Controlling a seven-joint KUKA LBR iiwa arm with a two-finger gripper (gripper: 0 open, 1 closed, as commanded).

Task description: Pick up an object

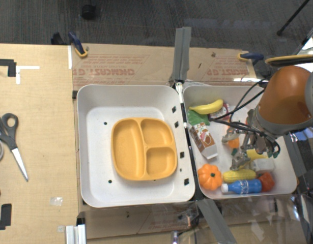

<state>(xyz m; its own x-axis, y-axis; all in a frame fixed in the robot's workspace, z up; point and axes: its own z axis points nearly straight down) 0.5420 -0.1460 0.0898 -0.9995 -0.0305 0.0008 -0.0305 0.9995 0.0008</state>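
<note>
The right bin holds several toy foods: a yellow banana, a green packet, a small carton, an orange pumpkin, a corn cob, a blue bottle, a red piece and an orange piece. My gripper hangs low in this bin, just above the corn cob, under the orange wrist. Nothing visibly sits between its fingers.
The left bin carries a yellow divided plate. Scissors lie on the bench at far left. A grey divider bar rises between the bins at the back. Cables trail from the wrist over the right bin.
</note>
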